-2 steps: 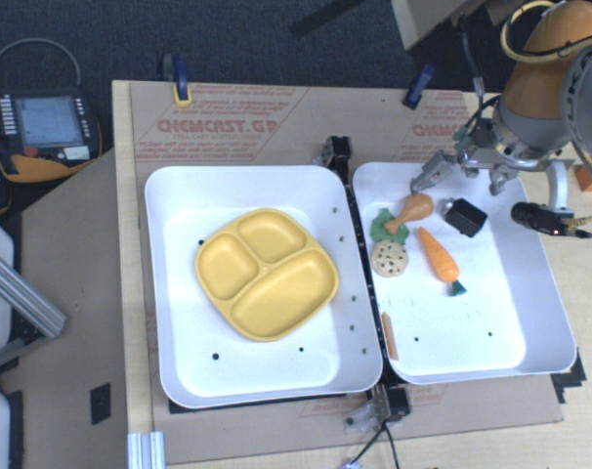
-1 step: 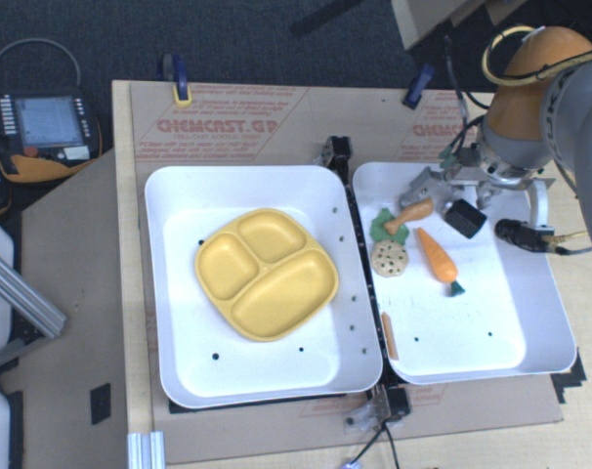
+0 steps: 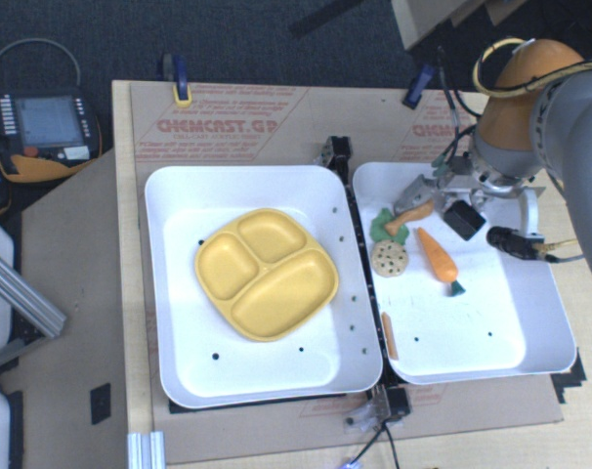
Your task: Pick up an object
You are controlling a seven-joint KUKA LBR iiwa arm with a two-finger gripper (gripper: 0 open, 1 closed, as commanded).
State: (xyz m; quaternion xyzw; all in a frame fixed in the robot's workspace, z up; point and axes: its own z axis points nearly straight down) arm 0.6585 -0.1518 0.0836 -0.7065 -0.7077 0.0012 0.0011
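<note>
Both bins (image 3: 179,360) were plain white. The divided plate (image 3: 267,274) was a mustardy yellow, the carrot (image 3: 436,254) orange with a green tip, the cookie (image 3: 388,258) tan with dark speckles, and the arm (image 3: 545,96) grey with an orange band.

the brown board (image 3: 276,115) under the bins carries red print reading "chemcast gp", repeated partially at right.
</note>
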